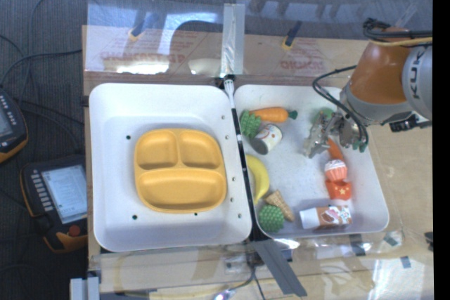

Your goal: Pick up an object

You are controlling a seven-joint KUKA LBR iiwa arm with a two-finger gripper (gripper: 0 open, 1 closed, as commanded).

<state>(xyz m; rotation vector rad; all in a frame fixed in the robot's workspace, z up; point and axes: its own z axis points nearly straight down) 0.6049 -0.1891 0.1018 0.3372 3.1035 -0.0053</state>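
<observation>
on a bench, two white bins (98, 151) sit side by side, a yellow tray (181, 168) in the left, toys in the right, where the hand (322, 135), grip unclear, hangs over an orange toy (337, 179), seemingly to grab.

yellow divided plate (181, 168), left bin (112, 116), handheld pendant (56, 197)

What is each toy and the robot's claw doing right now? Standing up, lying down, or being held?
yellow divided plate: lying flat, right way up, in the left bin.
carrot: lying on its side in the right bin.
can: tipped over, open end showing.
banana: lying flat by the divider.
bottle: lying on its side.
gripper: down in the right bin; whether it grips anything is unclear.
</observation>
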